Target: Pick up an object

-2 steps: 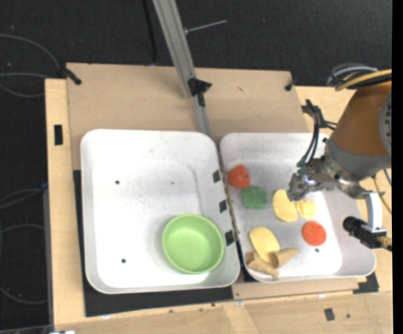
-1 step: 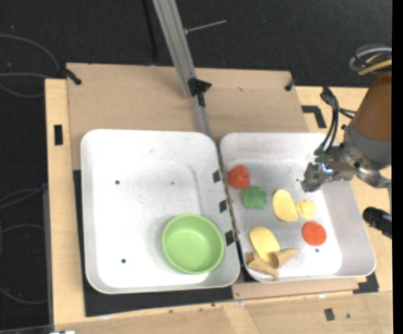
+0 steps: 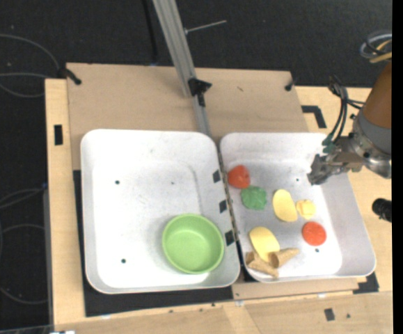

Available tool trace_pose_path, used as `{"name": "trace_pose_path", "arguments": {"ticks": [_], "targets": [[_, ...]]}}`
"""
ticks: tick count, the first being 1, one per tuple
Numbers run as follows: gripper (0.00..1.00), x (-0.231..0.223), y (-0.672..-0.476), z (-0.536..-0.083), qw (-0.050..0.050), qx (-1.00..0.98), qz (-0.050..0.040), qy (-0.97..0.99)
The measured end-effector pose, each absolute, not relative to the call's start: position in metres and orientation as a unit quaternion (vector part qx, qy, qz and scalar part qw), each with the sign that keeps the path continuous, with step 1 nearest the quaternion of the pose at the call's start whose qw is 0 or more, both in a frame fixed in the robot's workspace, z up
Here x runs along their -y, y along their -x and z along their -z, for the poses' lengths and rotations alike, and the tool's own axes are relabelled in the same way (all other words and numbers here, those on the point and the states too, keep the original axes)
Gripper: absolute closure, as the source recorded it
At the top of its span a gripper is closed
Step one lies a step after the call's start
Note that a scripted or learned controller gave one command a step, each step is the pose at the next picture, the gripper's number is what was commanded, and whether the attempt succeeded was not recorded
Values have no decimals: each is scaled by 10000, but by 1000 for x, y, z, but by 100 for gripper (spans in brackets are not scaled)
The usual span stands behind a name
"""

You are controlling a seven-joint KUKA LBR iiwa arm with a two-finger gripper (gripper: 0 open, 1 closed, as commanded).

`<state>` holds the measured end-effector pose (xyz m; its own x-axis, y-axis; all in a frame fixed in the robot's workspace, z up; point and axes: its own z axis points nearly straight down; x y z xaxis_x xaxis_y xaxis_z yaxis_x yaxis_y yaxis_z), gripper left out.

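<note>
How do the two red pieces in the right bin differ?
The upper red piece lies at the right bin's left wall, above the green lump; the lower red piece lies nearer the right wall, below the small yellow bit. The lower one looks more orange. Both are small and roundish.

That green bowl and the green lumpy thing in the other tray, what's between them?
In the camera view, between the green bowl and green lumpy item run the two trays' touching rims with small dark clips; no other item sits there.
</note>
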<state>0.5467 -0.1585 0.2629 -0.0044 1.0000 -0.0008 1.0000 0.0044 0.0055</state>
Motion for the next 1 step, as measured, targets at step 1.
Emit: {"name": "trace_pose_path", "arguments": {"ticks": [1], "targets": [[100, 103, -576, -262, 7, -7099, -12, -7043]]}}
